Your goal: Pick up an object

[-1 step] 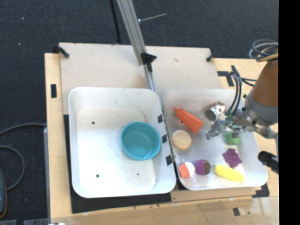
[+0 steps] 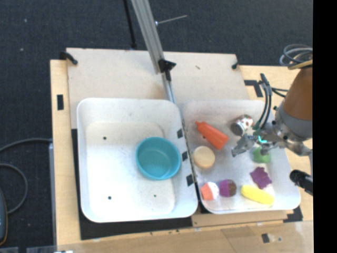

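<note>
We cannot tell the gripper's (image 2: 247, 141) grip, its body half hiding a green object (image 2: 260, 154) beside a smooth orange carrot (image 2: 212, 133).

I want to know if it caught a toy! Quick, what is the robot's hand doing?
End effector: low in the right bin beside the green toy; open, shut or holding cannot be told.

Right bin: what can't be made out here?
- Gripper: finger state, too small and blurred in the camera view.
- Green object: partly covered by the gripper body, so shape and contact are unclear.
- Silvery object: glare and blur hide what it is.
- Arm: cut off at the right side.
- Pink and white object and dark purple one: too small to identify.
</note>
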